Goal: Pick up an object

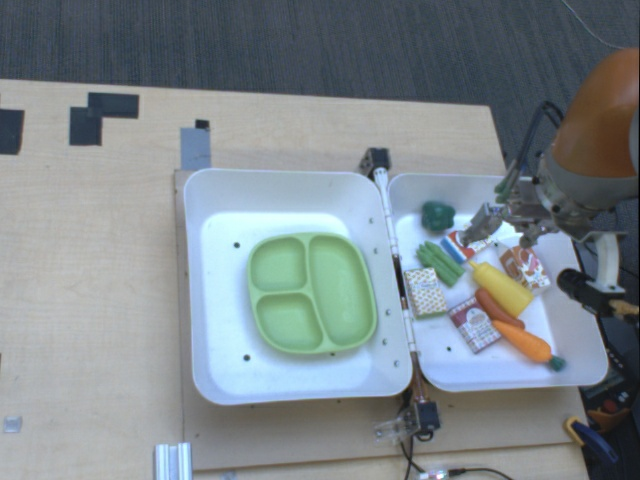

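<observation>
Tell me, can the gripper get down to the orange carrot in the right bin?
Probably yes: the carrot lies uncovered near the bin's front edge, and the gripper hangs above the same bin.

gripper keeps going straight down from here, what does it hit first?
Probably the yellow toy or the bare floor of the right bin beside it; the gripper hangs above that bin's upper middle, though depth is unclear.

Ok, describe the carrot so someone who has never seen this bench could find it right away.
Look in the right-hand white bin, the one crowded with toy food. Go to its near right corner: the carrot lies there at a slant, just below the yellow bottle. It is the only orange, tapered piece, with a small green tip.
</observation>
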Controlling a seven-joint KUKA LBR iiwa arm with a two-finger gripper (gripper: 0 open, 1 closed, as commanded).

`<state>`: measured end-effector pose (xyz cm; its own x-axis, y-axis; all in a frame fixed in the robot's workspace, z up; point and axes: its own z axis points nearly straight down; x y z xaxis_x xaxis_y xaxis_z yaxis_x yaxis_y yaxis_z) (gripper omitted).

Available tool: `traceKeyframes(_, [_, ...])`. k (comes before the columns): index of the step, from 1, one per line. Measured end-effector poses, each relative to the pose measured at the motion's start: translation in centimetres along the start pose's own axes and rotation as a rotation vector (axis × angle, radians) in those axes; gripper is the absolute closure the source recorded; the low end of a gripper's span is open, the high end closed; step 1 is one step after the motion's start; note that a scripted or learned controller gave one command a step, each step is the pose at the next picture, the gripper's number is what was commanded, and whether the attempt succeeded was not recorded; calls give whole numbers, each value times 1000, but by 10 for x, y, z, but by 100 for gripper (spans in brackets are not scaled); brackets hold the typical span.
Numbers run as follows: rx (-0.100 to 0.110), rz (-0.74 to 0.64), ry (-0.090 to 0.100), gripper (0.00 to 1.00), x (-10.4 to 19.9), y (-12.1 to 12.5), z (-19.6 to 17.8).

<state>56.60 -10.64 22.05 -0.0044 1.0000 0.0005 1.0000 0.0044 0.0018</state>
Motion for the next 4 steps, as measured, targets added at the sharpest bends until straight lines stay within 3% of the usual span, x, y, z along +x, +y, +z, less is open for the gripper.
traceKeyframes(1, [-8,4,-1,0,15,-44,123])
traceKeyframes(2, [-12,2,0,100,16,-42,112])
traceKeyframes(3, [-12,2,0,0,16,-42,112])
traceKeyframes(4, [-15,0,0,100,17,-41,101])
